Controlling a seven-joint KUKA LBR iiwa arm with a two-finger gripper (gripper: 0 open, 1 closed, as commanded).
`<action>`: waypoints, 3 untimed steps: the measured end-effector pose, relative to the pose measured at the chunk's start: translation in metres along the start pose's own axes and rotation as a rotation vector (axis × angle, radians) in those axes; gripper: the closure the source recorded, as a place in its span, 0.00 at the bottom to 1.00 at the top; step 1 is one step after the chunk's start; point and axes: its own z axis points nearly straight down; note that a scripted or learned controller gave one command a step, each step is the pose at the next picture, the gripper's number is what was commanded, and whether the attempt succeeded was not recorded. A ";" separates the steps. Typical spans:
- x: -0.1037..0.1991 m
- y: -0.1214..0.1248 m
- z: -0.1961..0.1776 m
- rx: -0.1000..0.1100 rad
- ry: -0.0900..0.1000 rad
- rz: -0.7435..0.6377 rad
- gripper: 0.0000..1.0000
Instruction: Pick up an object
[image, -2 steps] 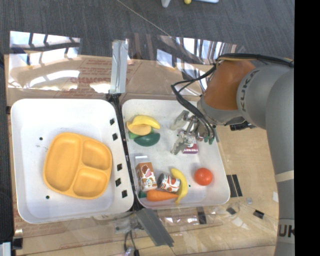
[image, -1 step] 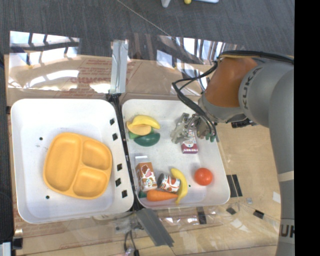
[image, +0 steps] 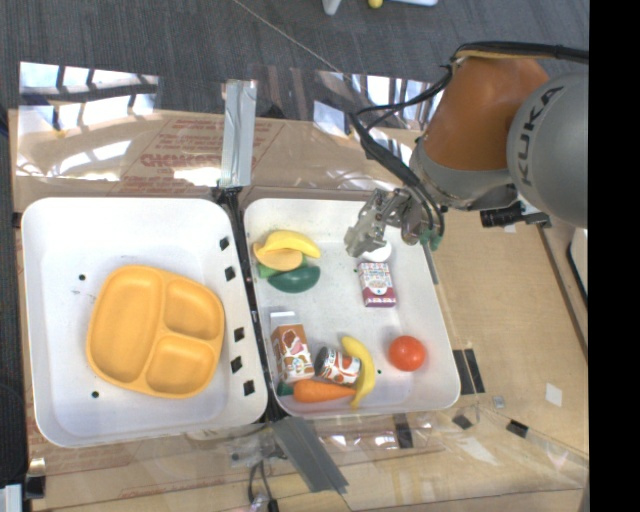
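Observation:
My gripper (image: 366, 240) hangs over the back of the right bin (image: 436, 310), open, with nothing between its fingers. Just below it lies a small red and white carton (image: 378, 285). To its left sit a yellow banana (image: 288, 243), an orange slice (image: 279, 260) and a dark green piece (image: 295, 279). Along the bin's front are a red tomato (image: 406, 353), a second banana (image: 363, 366), a carrot (image: 322, 392), a small can (image: 338, 364) and a brown carton (image: 289, 352).
The left bin (image: 60, 240) holds a yellow divided plate (image: 155, 328). A black hinged divider (image: 243, 290) runs between the bins. The arm's orange band (image: 485, 105) and cables stand above the right bin's back right corner.

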 end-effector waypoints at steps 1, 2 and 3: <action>-0.022 -0.055 0.047 -0.001 0.012 -0.543 1.00; -0.022 -0.054 0.046 -0.002 0.012 -0.543 0.00; -0.038 -0.047 0.136 -0.003 0.011 -0.709 0.00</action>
